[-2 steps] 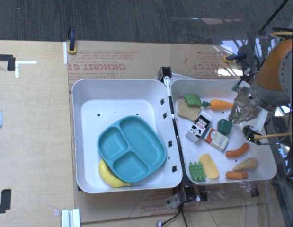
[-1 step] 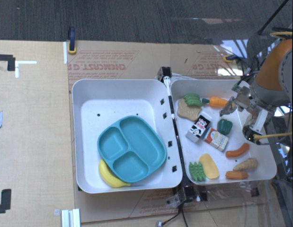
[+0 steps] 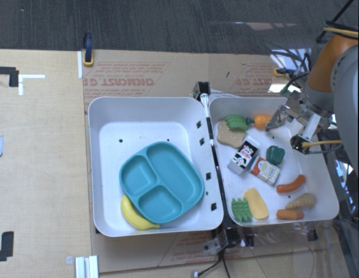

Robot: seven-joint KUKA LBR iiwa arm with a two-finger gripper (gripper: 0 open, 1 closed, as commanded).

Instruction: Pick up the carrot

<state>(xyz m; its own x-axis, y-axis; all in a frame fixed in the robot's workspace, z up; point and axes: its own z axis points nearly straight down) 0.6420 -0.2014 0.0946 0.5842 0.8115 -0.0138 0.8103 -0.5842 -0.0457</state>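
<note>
Bench (image 3: 40, 172) under two white bins (image 3: 104, 172)

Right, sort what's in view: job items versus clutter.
Job: carrot, probably the orange piece by the right bin's front edge; arm.
Lying about: banana, blue tray, milk carton, green pepper, sausage, potato.

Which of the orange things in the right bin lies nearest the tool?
The small round orange piece at the bin's far edge, beside the green leafy item. The tool hangs just right of it; the two long orange pieces lie near the front.
</note>
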